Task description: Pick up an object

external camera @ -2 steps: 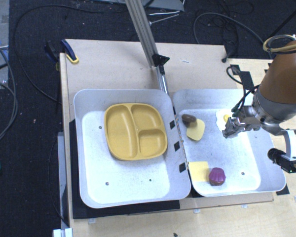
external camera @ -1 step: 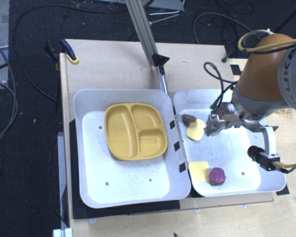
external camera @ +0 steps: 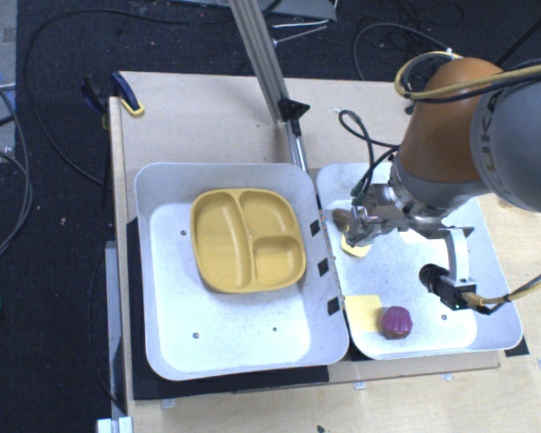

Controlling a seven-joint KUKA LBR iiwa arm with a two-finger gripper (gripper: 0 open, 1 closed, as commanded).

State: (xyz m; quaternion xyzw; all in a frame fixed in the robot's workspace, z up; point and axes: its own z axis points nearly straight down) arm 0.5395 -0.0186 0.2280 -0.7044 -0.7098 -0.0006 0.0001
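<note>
One hand [external camera: 353,233] at pale-yellow obj [external camera: 355,247].

A pale wooden bench [external camera: 198,115] stands on dark, cable-strewn floor [external camera: 54,79].

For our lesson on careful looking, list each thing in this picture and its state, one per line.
Yellow tray: upright, lying in the left bin.
Purple object: resting in the right bin, untouched.
Yellow block: flat beside the purple object.
Pale yellow piece: under the claw; a grip cannot be confirmed.
</note>
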